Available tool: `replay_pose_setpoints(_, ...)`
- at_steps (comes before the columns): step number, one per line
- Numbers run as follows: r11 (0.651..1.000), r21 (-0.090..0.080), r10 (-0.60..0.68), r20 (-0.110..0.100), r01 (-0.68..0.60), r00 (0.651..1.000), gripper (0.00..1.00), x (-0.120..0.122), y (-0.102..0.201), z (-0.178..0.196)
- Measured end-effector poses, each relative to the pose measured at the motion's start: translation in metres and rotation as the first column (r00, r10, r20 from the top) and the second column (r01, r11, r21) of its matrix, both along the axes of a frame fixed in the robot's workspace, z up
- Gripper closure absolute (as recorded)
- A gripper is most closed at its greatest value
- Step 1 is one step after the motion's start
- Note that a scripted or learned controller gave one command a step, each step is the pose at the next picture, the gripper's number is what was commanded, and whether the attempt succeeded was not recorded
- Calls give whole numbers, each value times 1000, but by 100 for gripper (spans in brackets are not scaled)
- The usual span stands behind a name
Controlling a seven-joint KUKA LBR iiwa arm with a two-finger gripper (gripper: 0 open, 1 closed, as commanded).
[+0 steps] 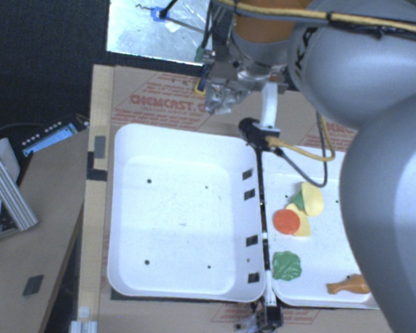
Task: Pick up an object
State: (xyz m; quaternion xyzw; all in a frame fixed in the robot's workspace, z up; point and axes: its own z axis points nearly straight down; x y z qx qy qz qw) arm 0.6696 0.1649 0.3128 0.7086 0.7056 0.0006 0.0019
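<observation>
The right bin (320,294) holds several small items: a pale yellow piece (312,199), a red-orange round one (286,221) lying against it, a green leafy one (286,265) and an orange-brown one (348,286) near the front right, partly under the arm. My gripper (219,101) hangs high above the back edge of the left bin (129,191), over the cardboard. It is blurred and small. Nothing shows between its fingers.
The grey arm covers the upper right and much of the right bin. A black divider strip (261,211) with clips runs between the bins. Cardboard (155,102) lies under both. A metal rail (4,194) and a blue-tipped device (50,136) sit at the left.
</observation>
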Motion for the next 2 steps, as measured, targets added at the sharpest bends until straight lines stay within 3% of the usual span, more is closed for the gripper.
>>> replay_pose_setpoints(1, 1000, 1, 11, -14, -11, 1000, 100, -57, 39, -100)
replay_pose_setpoints(2, 1000, 3, 10, -2, -10, 1000, 100, -18, 71, -128)
